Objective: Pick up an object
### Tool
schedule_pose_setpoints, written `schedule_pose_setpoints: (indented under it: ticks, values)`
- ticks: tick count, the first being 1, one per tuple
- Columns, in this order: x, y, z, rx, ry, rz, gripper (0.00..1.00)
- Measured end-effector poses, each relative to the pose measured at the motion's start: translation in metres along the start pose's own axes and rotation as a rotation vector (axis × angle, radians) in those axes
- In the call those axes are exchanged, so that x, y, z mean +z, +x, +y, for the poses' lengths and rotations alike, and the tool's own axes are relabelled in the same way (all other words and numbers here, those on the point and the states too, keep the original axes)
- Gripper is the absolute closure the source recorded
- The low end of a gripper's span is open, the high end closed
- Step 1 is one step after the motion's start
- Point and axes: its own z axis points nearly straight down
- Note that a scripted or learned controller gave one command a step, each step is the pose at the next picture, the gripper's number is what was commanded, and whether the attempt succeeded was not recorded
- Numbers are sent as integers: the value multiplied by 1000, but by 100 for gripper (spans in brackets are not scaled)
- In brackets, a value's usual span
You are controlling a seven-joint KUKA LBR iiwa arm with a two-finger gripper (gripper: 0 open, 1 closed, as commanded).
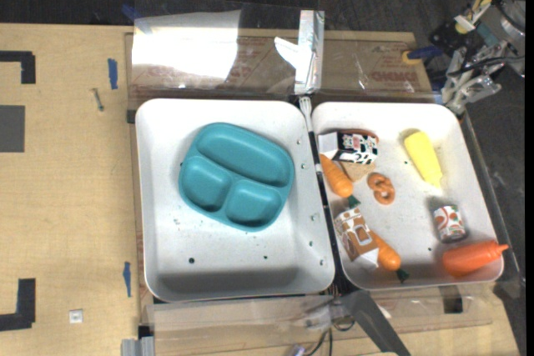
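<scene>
A tan cardboard-covered counter point(67, 204) is carrying two shallow white bins under dark carpet at the far side. The left bin point(158, 254) is holding a teal divided plastic tray point(236, 174). The right bin point(480, 179) is holding a yellow plastic block point(423, 155), two orange toy carrots point(336, 177) point(472, 257), a brown pretzel point(381, 188), a black-and-white carton point(356, 146) with unreadable print, a small can point(449, 223). The tool point(480, 79) is hanging at the far right; its opening I cannot tell.

Claw point(480, 83) poised at upper right

A teal divided tray point(236, 173) lies in the left bin point(158, 179); toy foods scatter the right bin point(400, 117), pincer point(471, 83) at its far corner.
</scene>
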Motion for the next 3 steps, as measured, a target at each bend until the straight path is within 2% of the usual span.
schedule_pose_setpoints:
  ticks: [1, 2, 3]
  values:
    - [28, 35, -7, -258, -6, 6, 100]
    - [-1, 11, -19, -179, 1, 0, 100]
    - [-4, -5, 10, -239, -4, 4, 100]
